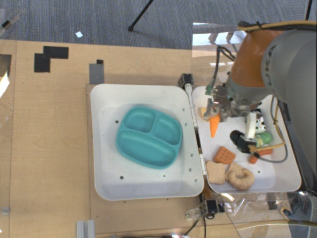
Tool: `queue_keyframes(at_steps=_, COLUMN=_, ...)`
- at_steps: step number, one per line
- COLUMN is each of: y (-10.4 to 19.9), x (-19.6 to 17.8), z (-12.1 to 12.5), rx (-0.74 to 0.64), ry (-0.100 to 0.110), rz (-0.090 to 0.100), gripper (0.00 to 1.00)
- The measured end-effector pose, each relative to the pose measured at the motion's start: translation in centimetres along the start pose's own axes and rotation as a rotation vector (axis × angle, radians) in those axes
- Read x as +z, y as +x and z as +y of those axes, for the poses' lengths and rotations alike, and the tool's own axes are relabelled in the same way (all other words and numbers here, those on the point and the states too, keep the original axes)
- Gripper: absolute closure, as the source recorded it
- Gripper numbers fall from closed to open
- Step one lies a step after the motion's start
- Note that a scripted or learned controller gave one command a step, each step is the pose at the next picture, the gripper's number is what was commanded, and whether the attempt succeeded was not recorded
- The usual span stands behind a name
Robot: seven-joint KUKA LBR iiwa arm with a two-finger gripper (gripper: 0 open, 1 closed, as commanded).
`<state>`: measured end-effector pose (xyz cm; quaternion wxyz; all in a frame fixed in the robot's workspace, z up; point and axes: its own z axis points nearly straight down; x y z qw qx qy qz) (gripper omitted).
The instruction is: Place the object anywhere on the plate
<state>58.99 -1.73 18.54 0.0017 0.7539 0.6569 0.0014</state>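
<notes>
The gripper [216, 114] hangs over the right bin [292, 180], its fingers closed narrow on the top of an orange toy carrot [214, 126] — the carrot points down from between them, its tip just above the bin floor, or perhaps touching it. Well off to the gripper's left, in the left bin [99, 133], lies the teal divided plate [149, 137]. Below the gripper sit an orange cracker [224, 155], a tan bread piece [215, 172] and a ring-shaped pastry [240, 176]. To its right lies a dark object [241, 141] — too blurred to name.
</notes>
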Motion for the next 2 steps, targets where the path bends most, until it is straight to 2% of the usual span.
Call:
queue_keyframes(at_steps=1, y=11.81, x=0.08, z=-3.22, rx=0.207, ry=0.004, rz=0.005, gripper=1.00)
queue_keyframes(at_steps=2, y=11.37, x=0.04, z=-3.08, rx=0.212, ry=0.003, rz=0.002, gripper=0.00)
